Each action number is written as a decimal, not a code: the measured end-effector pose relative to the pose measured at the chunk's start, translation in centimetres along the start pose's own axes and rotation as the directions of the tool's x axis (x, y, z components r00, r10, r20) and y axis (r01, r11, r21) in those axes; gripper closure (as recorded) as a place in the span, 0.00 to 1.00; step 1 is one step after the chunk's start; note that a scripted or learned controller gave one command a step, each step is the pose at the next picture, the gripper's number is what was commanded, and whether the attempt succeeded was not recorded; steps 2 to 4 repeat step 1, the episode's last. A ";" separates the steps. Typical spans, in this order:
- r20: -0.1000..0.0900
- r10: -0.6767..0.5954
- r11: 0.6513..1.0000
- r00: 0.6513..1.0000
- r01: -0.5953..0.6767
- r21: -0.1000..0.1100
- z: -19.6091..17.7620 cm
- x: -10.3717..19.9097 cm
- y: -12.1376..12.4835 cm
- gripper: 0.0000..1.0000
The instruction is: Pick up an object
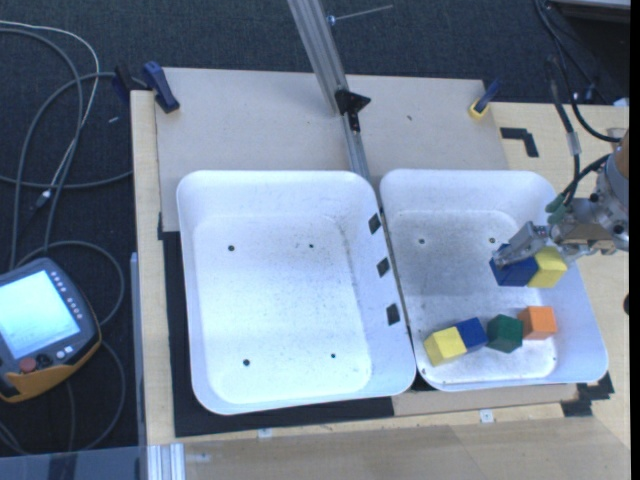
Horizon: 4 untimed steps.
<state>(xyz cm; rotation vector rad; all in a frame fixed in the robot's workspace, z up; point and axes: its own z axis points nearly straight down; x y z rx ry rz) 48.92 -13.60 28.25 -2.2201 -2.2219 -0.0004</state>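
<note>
My gripper (522,250) reaches in from the right over the right side of the right bin (440,208). Directly under its tip sits a blue block (512,272), with a yellow block (549,268) touching that block's right side. The gripper's body covers the tops of both blocks. Along the front of the same bin lie a yellow block (446,344), a smaller blue block (471,333), a green block (505,332) and an orange block (540,320), close together in a row.
The left bin (200,208) sits beside the right one, divided from it by raised rims with black clips (382,266). A slanted metal pole (322,48) crosses the bench at the back. Cables hang near the arm at the right.
</note>
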 end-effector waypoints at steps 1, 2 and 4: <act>0.003 0.006 1.000 1.000 -0.006 -0.013 15.3 -3.5 0.4 0.00; 0.003 0.006 1.000 1.000 -0.006 -0.013 15.3 -3.5 0.4 0.00; 0.003 0.006 1.000 1.000 -0.006 -0.013 15.3 -3.5 0.4 0.00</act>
